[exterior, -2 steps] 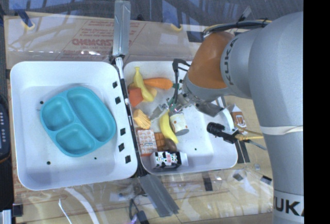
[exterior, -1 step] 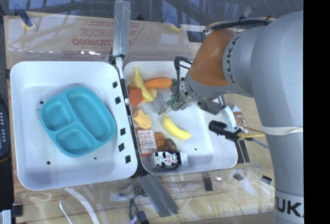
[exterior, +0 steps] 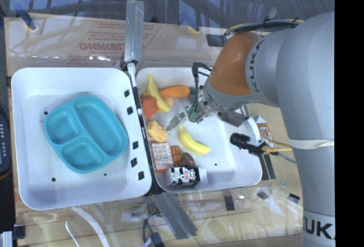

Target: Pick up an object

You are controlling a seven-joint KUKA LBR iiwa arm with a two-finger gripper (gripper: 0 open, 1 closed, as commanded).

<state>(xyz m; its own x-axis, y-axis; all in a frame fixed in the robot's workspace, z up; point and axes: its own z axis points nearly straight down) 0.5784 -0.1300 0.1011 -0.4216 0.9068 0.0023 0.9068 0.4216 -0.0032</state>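
Yellow banana [exterior: 194, 141] lies just below tool [exterior: 193, 115].

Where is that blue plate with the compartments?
The blue divided plate lies in the left bin, apart from the toy food piled in the right bin.

Grey arm [exterior: 296, 86] reaching in from right, orange band above wrist, claw [exterior: 190, 115] lowered, pointing left.

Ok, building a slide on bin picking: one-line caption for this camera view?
Gripper lowered into the right bin among toy food; blue divided plate in the left bin.
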